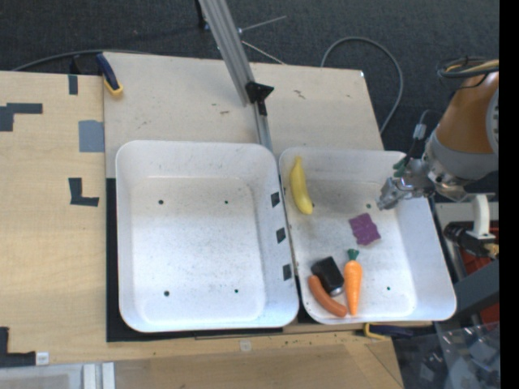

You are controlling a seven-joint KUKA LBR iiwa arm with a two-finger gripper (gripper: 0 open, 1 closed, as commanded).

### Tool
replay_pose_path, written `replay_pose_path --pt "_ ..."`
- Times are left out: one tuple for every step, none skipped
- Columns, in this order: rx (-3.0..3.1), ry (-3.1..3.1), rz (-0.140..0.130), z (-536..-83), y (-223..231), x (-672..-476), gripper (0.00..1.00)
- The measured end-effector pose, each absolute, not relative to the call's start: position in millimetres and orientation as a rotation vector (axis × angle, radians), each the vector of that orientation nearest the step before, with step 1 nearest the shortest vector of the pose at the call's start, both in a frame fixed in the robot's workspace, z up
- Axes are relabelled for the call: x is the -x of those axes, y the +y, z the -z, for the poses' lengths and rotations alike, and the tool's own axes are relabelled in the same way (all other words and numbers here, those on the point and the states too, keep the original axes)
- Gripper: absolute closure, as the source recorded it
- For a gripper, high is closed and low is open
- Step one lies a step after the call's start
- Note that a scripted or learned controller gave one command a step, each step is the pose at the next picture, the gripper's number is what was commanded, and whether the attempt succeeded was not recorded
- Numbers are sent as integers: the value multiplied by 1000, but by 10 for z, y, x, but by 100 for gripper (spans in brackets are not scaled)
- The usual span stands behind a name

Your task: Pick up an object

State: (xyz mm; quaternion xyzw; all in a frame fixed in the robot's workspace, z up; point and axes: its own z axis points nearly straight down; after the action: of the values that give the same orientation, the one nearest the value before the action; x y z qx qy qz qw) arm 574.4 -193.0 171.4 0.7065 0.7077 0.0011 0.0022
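Overhead, the arm (466,136) reaches in from the right, its gripper (391,194) hanging over the upper right part of the right bin (422,254). Whether the gripper is spread or closed cannot be told at this size; nothing can be seen held in it.

Five things lie in the right bin. A banana (301,185) lies lengthwise near the bin's left wall, toward the top. A purple block (365,229) sits near the middle, below and left of the gripper and apart from it. Lower down, a carrot (353,285) lies roughly upright in the view, its green top toward the purple block. A black block (328,275) lies just left of the carrot, and a sausage (326,297) lies slantwise below the black block, its lower end close by the carrot's tip.

The left bin (130,217) sits beside the right one, their rims meeting in the middle of the surface (178,96). A metal pole (229,43) slants in from the top toward the gap between the bins.
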Motion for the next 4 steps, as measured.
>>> replay_pose_path --pt "-2216 2220 -3 -2246 -1928 -5755 100" --pt "-2217 2220 -2 -2676 -1949 -5780 100" --pt "-2219 2222 -1 -2890 -1944 -5786 100" --pt "-2219 2228 2 -2752 -1498 -5624 100"
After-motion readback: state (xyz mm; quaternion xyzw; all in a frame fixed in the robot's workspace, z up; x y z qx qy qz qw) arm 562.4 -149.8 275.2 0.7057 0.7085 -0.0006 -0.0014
